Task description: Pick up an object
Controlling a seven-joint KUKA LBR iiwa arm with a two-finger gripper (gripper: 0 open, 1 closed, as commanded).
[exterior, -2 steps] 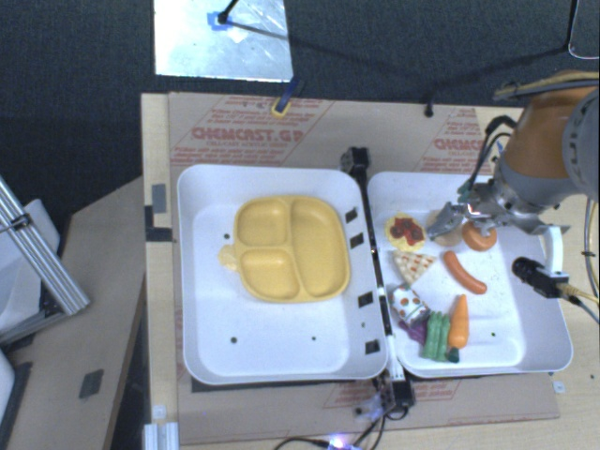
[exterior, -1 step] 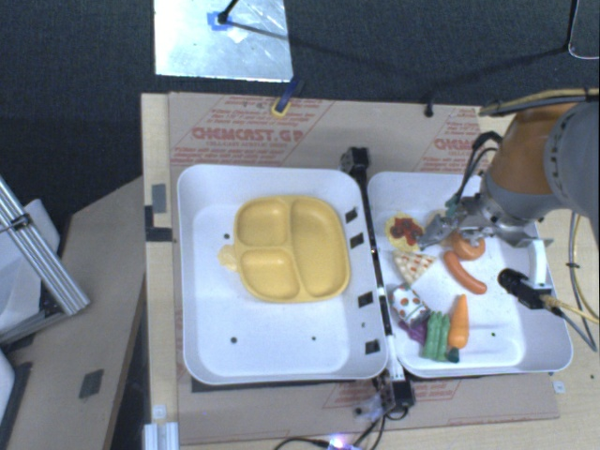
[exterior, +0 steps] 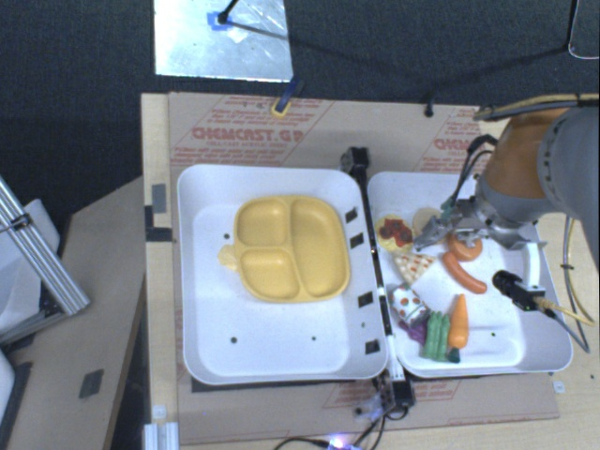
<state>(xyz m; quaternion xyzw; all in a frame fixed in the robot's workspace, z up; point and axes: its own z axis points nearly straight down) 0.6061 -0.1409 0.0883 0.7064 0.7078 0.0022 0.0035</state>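
While the grey arm (exterior: pixel 567 162) is leaning in from the right, its gripper (exterior: pixel 439 233) is hovering low over the far left part of the right bin (exterior: pixel 511 347). I cannot tell whether it is spread wide, narrowed, or gripping anything.

Two shallow white bins are sitting side by side. One yellow plate (exterior: pixel 286 248), divided into three compartments, is lying in the middle of the left bin (exterior: pixel 216 331).

Nine small toy foods are lying in the right bin, and any of them could be the thing to pick up:
- One dark red piece (exterior: pixel 395 231) is lying just left of the gripper.
- One pale round piece (exterior: pixel 426 218) is showing beside the gripper on its far side.
- One orange-red round piece (exterior: pixel 466 247) is lying just right of the gripper.
- One sausage (exterior: pixel 465 273) is lying nearer the camera than the round piece.
- One pizza wedge (exterior: pixel 412 267) is lying near the sausage, on its left.
- One small white-and-red piece (exterior: pixel 405 300) is lying by the bin's left wall.
- One purple piece (exterior: pixel 413 328), one green piece (exterior: pixel 437 337) and one carrot (exterior: pixel 458 320) are lying packed together at the near edge.

Red lettering reading "CHEMCAST GP" (exterior: pixel 246 134) is showing on the brown sheet (exterior: pixel 319 115) under the bins, beyond the left bin. More red print is showing beyond the right bin, too cut off to read.
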